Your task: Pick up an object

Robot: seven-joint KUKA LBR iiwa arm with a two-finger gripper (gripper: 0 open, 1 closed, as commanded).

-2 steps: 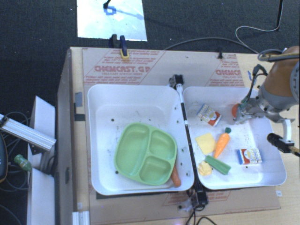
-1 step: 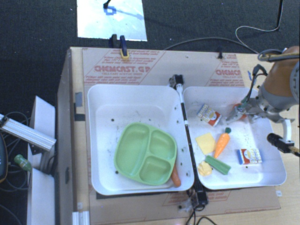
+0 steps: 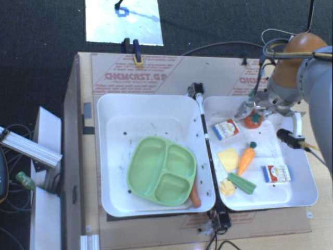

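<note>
**Gripper over a red toy in the right bin**

Camera view: the gripper [image 3: 253,110] is seen low at the back of the right bin [image 3: 307,191], directly above a red tomato-like toy [image 3: 253,121]. Whether it is released or clenched cannot be told. A carrot [image 3: 246,159], two small boxes and yellow pieces are spread nearby. A green divided plate [image 3: 162,169] is set in the left bin [image 3: 112,139].

Left bin [image 3: 112,139]: divided plate [image 3: 162,170], sausage [image 3: 194,197] at its right edge. Right bin [image 3: 302,186]: tomato [image 3: 253,120] behind carrot [image 3: 246,159]; cartons [image 3: 225,129] flank.
</note>
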